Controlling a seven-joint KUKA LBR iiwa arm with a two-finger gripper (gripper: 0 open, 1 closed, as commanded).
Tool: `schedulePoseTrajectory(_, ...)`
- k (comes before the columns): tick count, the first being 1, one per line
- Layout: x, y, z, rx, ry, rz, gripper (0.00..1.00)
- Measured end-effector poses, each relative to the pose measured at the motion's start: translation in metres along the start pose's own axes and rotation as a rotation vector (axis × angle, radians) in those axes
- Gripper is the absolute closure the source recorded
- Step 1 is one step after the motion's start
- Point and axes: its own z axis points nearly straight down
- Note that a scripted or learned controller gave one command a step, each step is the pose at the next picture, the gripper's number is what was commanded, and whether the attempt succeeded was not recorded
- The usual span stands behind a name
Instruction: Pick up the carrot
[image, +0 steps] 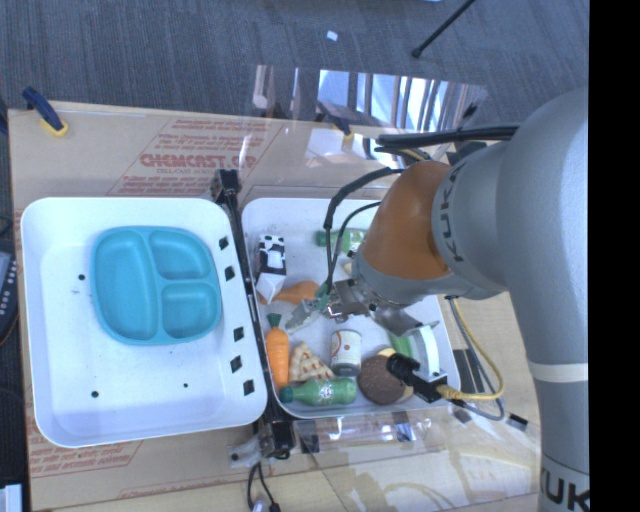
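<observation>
Brown printed sheeting covers the bench, and two white bins lie on it side by side. The left bin (40, 330) carries a blue divided plate (157, 283). The carrot (277, 356) lies in the right bin (300, 222), lengthwise along its left wall and toward the near end. A tan wedge-shaped toy (312, 366) sits just beside its right flank, and a green bottle-like piece (325, 392) lies near its lower tip.

The gripper (305, 312) hangs up and to the right of the carrot's upper end in the view, among the clutter. Whether it is open or closed cannot be told, and nothing is seen in its hold. A small can (346, 350) and a brown disc (379, 380) stand further right, under the grey arm (520, 220).

The step in hand looks like the approach. Done well, it would likely shift toward the wall, set the closing line across the carrot's narrow width, and descend on its middle. The wall and the wedge leave little room on either side.
</observation>
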Motion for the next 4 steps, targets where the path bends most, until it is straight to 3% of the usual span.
schedulePoseTrajectory(1, -0.006, 0.048, 0.032, -0.005, -0.001, -0.046, 0.00)
schedulePoseTrajectory(2, -0.007, 0.048, 0.022, 0.001, -0.002, -0.054, 1.00)
schedulePoseTrajectory(3, -0.007, 0.048, 0.022, 0.001, -0.003, -0.055, 0.00)
schedulePoseTrajectory(4, -0.007, 0.048, 0.014, 0.007, -0.002, -0.061, 1.00)
